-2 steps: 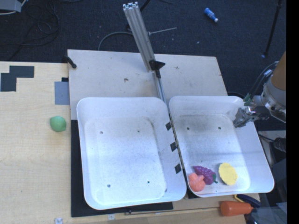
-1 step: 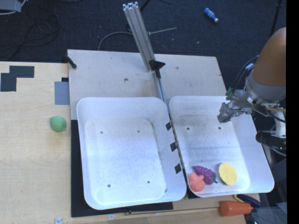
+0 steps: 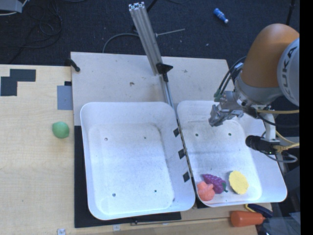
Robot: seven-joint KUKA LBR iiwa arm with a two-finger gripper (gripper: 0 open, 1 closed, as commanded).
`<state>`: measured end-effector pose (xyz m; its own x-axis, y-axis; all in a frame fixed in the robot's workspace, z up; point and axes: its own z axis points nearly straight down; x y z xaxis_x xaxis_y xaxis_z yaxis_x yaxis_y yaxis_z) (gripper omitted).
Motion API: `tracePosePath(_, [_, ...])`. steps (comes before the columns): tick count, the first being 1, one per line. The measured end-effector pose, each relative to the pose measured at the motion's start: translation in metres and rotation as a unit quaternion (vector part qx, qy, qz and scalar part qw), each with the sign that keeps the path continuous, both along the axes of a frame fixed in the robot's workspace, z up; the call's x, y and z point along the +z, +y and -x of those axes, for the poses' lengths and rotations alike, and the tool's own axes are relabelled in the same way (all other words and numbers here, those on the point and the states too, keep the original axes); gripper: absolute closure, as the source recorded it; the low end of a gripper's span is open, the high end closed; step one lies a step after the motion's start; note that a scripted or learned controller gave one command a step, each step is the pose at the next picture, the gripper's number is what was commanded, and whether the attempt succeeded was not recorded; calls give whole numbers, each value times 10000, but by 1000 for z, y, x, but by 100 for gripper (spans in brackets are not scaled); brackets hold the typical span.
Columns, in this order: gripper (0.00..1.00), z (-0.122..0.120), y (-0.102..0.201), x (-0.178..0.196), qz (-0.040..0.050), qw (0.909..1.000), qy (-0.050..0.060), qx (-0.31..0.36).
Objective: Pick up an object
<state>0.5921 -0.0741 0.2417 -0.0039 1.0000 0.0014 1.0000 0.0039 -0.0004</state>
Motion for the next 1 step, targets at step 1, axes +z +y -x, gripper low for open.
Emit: tracePosePath(1, [100,-10,53,-12,2,10000,4,-4])
